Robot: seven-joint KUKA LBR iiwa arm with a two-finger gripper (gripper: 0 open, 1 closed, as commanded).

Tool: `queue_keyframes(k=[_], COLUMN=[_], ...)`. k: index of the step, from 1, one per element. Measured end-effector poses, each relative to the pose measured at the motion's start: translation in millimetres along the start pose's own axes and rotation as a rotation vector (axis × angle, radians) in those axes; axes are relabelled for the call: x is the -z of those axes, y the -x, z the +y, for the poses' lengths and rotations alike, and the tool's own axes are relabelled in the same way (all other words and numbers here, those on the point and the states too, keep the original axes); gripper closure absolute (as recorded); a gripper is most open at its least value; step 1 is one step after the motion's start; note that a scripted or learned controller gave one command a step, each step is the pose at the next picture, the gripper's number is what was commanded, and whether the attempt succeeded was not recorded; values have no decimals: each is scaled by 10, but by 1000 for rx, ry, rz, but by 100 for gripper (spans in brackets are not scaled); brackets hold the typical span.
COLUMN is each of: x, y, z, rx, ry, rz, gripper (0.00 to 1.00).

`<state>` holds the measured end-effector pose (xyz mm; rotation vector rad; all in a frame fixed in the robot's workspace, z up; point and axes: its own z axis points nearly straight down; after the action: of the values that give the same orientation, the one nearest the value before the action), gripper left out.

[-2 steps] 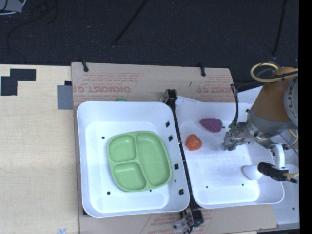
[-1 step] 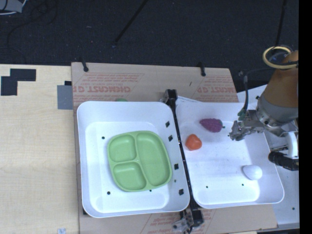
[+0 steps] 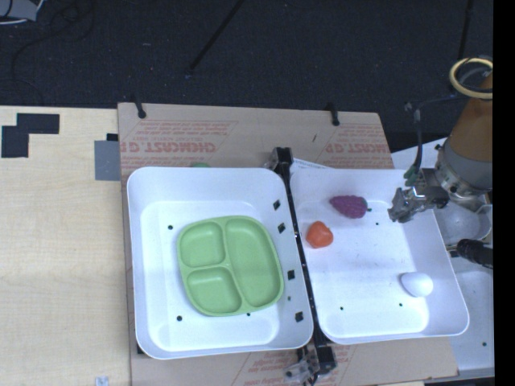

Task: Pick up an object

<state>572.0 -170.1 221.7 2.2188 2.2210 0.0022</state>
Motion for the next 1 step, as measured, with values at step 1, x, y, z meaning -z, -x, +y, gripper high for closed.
queue_keyframes(k=[1], x=[390], y=[10], z=[8], rx=[0], ry=[0], rz=[0], gripper=[100])
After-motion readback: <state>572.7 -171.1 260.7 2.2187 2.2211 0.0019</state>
